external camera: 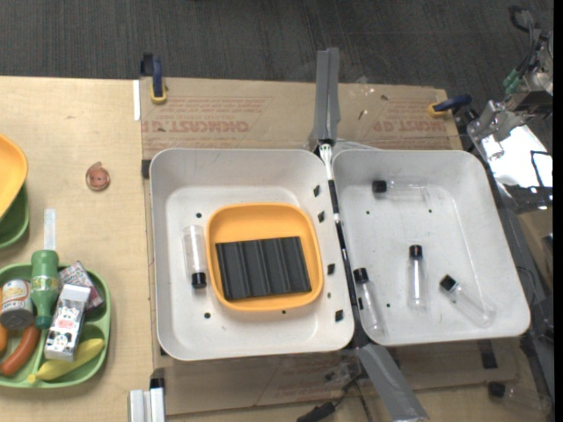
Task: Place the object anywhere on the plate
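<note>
Camera view: two white bins side by side on the counter. In the left bin (167,323), an orange plate (264,216) carrying a black ribbed block (264,266); just beside the plate's left rim, one clear black-capped vial (193,253), lying off the plate on the bin floor. In the right bin (493,236), four more such vials (414,275), scattered apart, one against the left wall. Beneath both bins, cardboard (211,112) clamped at its far corners. Well to the left, a green tray (92,354) of toy food, an orange bowl (9,183) and a small pink piece (98,177).
</note>
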`<action>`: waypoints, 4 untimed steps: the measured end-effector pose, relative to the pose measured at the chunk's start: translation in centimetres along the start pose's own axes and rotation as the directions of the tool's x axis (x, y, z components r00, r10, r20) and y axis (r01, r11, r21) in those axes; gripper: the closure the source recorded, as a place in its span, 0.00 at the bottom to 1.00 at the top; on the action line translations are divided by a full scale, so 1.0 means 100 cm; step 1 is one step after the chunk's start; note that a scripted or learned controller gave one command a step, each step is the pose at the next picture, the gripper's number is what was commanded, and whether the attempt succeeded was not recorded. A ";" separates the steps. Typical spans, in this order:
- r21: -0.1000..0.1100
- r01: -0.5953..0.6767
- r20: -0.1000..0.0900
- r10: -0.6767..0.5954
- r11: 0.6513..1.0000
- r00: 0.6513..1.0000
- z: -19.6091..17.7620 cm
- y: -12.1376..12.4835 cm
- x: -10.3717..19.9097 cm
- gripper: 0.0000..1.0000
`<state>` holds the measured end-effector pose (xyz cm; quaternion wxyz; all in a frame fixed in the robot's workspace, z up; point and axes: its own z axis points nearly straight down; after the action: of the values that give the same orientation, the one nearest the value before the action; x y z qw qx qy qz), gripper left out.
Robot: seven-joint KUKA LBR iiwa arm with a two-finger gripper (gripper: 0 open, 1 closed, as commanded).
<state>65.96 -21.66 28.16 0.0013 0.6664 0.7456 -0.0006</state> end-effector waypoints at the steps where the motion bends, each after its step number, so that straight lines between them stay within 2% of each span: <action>1: 0.000 0.217 0.000 -0.217 0.976 0.976 -0.046 -0.001 -0.006 1.00; 2: -0.001 0.405 0.000 -0.405 0.914 0.914 -0.113 0.000 -0.005 1.00; 3: -0.001 0.405 0.000 -0.405 0.914 0.914 -0.113 0.000 -0.005 0.00; 4: -0.001 0.546 -0.001 -0.546 0.838 0.838 -0.036 -0.002 -0.005 0.00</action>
<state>65.85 -22.15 31.79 0.0010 0.4265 0.9045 -0.0001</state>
